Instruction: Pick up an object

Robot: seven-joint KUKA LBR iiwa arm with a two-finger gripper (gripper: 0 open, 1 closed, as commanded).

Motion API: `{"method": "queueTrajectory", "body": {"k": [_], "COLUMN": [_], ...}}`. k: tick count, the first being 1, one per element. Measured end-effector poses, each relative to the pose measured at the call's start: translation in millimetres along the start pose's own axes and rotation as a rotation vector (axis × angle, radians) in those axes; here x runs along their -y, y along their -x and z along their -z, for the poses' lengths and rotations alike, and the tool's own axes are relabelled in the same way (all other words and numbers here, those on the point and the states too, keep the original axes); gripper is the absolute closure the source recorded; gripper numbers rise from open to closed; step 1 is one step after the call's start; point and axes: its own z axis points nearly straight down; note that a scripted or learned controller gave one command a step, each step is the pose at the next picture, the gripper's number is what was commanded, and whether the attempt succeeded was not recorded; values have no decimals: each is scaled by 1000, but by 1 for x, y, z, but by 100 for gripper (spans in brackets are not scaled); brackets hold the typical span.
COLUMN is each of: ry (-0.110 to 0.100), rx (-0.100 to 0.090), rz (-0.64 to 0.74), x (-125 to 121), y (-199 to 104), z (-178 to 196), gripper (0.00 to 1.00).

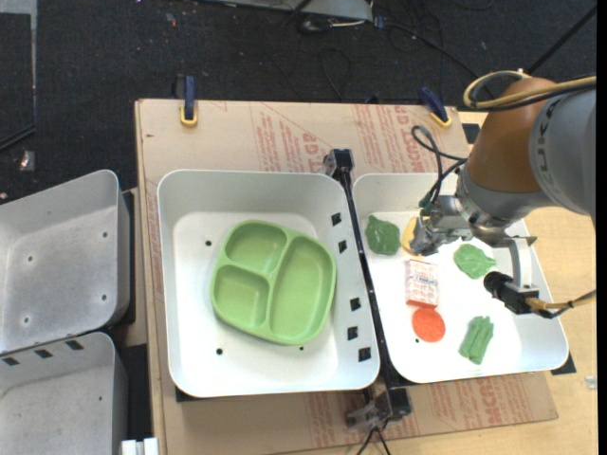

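Observation:
My gripper reaches down into the right bin near its upper middle, right over a small yellow object whose edge peeks out beside it. Left of the gripper lies a dark green leafy piece. To its right lies a light green piece. Below it lies a white and red packet, then an orange disc. A green ridged piece rests at the lower right. The wrist hides the fingertips.
The left bin holds a green divided plate. A black divider with clips runs between the bins. A black cable connector hangs from the wrist over the right bin. White trays sit off the bench to the left.

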Motion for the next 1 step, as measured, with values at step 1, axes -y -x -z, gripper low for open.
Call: {"method": "queueTrajectory", "body": {"k": [1], "ry": [3], "rx": [0], "rz": [1], "x": [-3], "y": [-11], "z": [53], "gripper": [100]}}
